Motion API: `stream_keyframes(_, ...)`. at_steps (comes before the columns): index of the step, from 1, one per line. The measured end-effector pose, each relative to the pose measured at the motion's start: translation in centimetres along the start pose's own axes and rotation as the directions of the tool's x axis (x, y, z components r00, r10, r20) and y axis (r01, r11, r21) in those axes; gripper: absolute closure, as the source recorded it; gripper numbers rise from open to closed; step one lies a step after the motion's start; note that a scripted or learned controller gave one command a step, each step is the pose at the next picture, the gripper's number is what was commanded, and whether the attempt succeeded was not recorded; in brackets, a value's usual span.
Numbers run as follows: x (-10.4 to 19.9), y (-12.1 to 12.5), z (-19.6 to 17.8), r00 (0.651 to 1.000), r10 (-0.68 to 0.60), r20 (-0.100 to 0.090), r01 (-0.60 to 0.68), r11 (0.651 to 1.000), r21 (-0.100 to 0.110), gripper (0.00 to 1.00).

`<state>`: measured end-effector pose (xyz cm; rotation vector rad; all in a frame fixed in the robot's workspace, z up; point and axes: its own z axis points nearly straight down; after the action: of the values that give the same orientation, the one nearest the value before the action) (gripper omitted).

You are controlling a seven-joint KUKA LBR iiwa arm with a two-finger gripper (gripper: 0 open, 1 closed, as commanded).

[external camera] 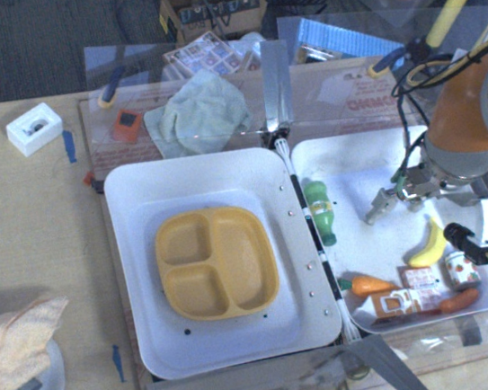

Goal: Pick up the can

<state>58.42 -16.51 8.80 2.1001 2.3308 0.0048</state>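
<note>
In the camera view, the end effector [389, 203] hung over the right bin [348, 160] with its fingers spread apart, gripping nothing. The can [460, 269] stood near the bin's lower right corner, beside the banana [426, 246] and well apart from the green bottle [320, 212].

The middle of the right bin [348, 160] is bare floor, so there is room to come down there. Along its left wall lies a green bottle [320, 213]. The near right corner is crowded: banana [427, 245], carrot [366, 285], can [461, 270] and a box [417, 278] lie close together, some touching.
</note>
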Motion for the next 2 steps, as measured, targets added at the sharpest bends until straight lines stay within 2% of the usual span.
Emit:
stream_keyframes(1,5.8,3.3,-0.8,1.000,0.013,0.002,-0.013,1.000,0.001,0.00)
stream_keyframes(2,-2.2,0.7,-7.6,0.990,0.143,0.002,-0.143,0.990,0.002,0.00)
